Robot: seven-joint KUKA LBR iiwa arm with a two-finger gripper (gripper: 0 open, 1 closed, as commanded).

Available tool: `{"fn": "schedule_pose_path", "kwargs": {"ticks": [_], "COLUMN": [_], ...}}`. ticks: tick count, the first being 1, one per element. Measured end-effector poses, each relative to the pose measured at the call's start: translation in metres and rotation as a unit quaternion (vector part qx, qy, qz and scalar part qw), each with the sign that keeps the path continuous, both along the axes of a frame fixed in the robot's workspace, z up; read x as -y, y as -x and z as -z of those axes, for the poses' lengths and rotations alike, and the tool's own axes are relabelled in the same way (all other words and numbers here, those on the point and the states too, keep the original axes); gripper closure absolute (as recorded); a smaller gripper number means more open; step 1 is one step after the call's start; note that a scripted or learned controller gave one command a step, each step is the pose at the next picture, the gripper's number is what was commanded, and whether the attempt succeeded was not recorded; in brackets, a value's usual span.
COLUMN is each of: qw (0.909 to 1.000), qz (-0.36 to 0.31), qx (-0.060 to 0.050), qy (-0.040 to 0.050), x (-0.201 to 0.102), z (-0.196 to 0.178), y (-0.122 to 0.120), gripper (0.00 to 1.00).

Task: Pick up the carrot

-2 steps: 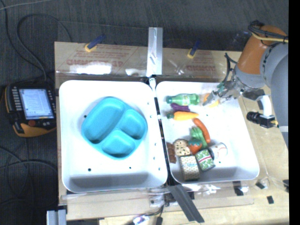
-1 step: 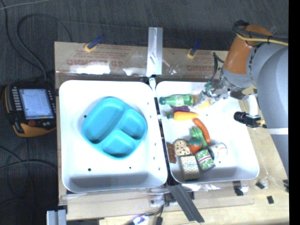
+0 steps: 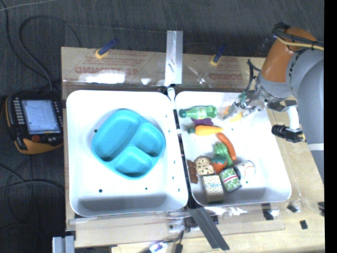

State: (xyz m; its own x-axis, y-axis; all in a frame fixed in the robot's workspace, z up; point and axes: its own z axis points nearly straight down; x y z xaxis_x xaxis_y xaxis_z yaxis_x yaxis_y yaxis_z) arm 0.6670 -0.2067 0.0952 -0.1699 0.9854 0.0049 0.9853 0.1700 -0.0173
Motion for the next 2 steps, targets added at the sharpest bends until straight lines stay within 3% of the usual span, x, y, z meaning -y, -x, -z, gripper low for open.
{"fn": "schedule_pose_path", "kwargs": {"ticks": [1,2], "qw": [0.9994,0.9899], "qz": [-0.034,0.142], "qx": [0.003,0.006], "qy": [0.0059,0.0029], "x": [-0.074,-0.131], "z": [-0.001,-0.121], "y": [0.0,0.088], "gripper": [1.0,1.0]}}
